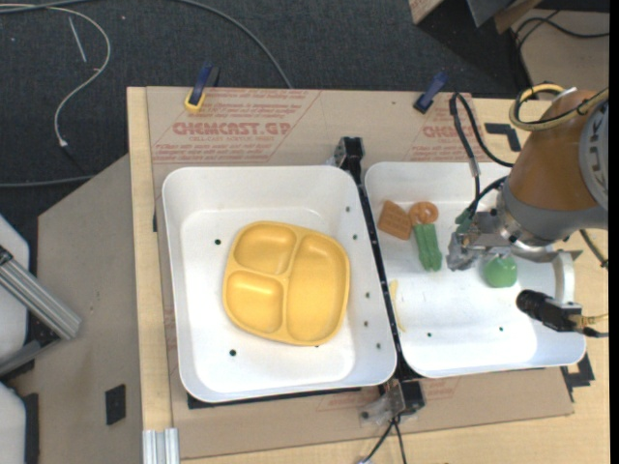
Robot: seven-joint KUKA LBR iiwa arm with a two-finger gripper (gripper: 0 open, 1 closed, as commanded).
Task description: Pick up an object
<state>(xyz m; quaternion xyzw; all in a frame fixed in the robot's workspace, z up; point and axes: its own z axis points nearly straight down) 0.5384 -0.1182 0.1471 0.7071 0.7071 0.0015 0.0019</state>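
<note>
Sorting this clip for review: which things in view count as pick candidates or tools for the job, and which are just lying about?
Part of the job:
- gripper, low in the right bin
- green stick
- green round piece
- brown block
- orange ring

Lying about:
- yellow divided plate in the left bin
- blue clamps
- loose cable

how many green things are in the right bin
2. A long green piece lies beside the orange round one, left of the gripper. A rounder green object sits just below the wrist. The arm may hide others.
</note>
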